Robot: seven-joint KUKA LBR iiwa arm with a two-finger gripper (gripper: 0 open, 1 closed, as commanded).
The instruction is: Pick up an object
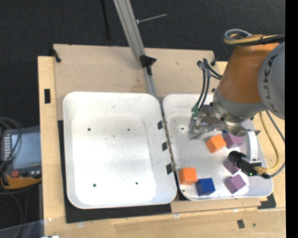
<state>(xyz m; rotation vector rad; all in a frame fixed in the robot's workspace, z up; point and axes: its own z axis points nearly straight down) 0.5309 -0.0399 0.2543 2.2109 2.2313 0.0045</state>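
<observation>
The gripper [197, 128] hangs over the right bin [175, 108], in bare floor left of an orange block [216, 143]; I cannot tell its state. Other blocks crowd the bin's near edge beyond that orange block.

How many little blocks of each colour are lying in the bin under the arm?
Orange blocks: 2, one near the gripper, one by the bin's left wall.
Blue blocks: 1.
Purple blocks: 3, one beside the upper orange block, one partly hidden by a black fitting, one at the front.
Total: 6 blocks that show.
</observation>
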